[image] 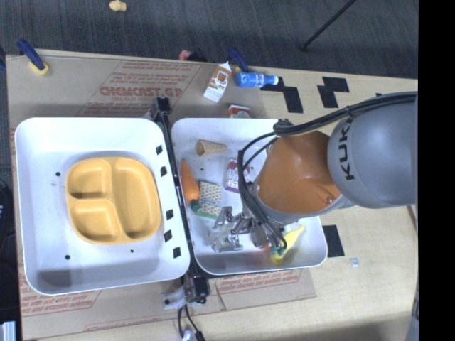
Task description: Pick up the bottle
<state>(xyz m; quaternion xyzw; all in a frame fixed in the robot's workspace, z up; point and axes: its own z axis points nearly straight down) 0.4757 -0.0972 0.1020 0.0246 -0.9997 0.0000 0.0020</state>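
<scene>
We are looking down on the KUKA arm [370,158], which is reaching in from the right and bending over the right bin [213,261]. Its orange band [295,176] is covering much of that bin's middle. The gripper [231,233] is pointing down into the bin's lower part, its metal fingers [226,222] lying close to the bin floor near a small patterned packet [208,197]. We cannot tell how far apart the fingers are standing, and we are seeing nothing clearly held between them.

In the right bin, we are noting an orange carrot [189,183] lying along the left wall, a tan cone [210,147] near the top, a small pink-and-white packet [233,176] beside the arm's cables, and a yellow object [286,241] showing under the wrist at the lower right.

The left bin [35,261] is holding a yellow divided tray [114,197] with three compartments, sitting near the bin's centre.

The bottle [250,79], blue with a pale end, is lying on its side on the bench beyond the upper edge of the right bin, outside both bins and well apart from the gripper. A small carton [217,82] is lying just to its left.
</scene>
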